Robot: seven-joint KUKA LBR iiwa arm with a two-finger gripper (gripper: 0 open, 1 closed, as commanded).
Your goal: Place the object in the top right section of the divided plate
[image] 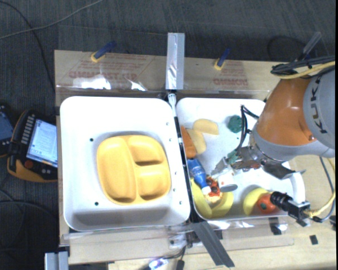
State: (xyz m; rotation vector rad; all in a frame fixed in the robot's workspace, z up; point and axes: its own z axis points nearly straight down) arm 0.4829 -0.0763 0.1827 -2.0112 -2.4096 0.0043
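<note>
A yellow divided plate (pixel 134 167) lies in the left bin (pixel 79 117), with one large section on the left and two smaller ones on the right; nothing lies in any of them. My gripper (pixel 219 179) hangs low in the right bin (pixel 219 107), its two silver fingers (pixel 225 162) spread open and pointing left. Just beyond the fingertips are a small red-and-white item (pixel 213 189), a blue bottle (pixel 195 172) and a yellow banana-like toy (pixel 211 202). I see nothing between the fingers.
The right bin also holds two cream pieces (pixel 205 127), an orange object (pixel 187 144) by the dividing wall, a green item (pixel 235 122) and a yellow-and-red fruit (pixel 257 201). The orange arm body (pixel 284 122) covers the bin's right side. A tablet (pixel 39 145) lies left of the bench.
</note>
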